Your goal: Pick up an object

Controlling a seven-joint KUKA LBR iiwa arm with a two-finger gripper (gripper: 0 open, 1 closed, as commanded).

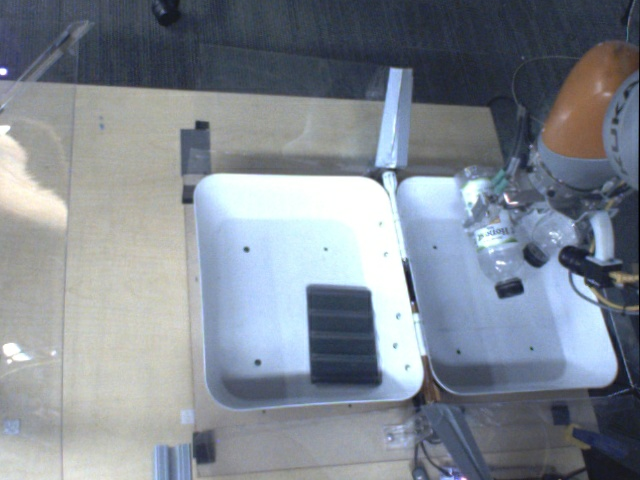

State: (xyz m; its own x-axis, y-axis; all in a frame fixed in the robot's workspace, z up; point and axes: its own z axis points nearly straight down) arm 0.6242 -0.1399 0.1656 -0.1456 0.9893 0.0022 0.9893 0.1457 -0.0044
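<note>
- clear plastic bottle lying in right bin, near its back edge
- gripper hovering over it, blending w/ the clear plastic
- black ribbed block sitting at left bin front edge

Even overhead light, fairly bright. White bins near blown out; soft shadow along their near inner walls. Glare patch on bench at left, w/ reflections off clear panel. Overall soft, low-res; arm slightly blurred. Floor dim.
</note>
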